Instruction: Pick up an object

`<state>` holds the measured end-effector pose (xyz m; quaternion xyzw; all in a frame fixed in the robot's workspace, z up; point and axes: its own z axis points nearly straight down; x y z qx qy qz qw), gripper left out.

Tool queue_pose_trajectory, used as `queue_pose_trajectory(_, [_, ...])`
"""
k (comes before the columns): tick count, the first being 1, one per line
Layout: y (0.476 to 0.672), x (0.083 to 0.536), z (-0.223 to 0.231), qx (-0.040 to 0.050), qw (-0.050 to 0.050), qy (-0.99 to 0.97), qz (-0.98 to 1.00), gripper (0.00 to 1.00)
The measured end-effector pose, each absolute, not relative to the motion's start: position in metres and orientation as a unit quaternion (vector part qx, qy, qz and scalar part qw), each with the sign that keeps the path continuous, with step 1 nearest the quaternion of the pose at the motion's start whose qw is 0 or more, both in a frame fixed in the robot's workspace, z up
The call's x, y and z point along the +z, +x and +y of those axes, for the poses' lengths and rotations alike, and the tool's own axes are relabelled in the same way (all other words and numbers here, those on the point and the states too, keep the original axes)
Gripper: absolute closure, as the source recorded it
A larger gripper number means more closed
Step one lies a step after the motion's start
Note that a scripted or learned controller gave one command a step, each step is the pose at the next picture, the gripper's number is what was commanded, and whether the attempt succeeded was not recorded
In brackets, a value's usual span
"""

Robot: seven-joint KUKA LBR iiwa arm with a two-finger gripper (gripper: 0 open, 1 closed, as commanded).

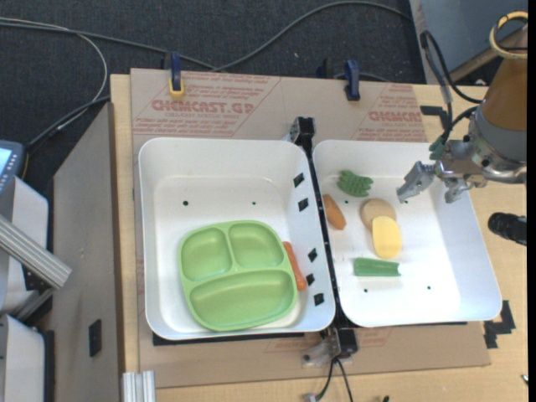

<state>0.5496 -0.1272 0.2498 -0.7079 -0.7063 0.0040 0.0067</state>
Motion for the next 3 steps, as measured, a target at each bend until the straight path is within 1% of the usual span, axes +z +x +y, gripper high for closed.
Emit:
queue_pose_trajectory(1, [0.552,0.257,-0.127,-0.0001,0.001,-0.707,-0.707,0.00])
queue_pose_trajectory(3, [0.535,0.160,-0.117,0.0013,0.003,-0.707,-0.707,0.00])
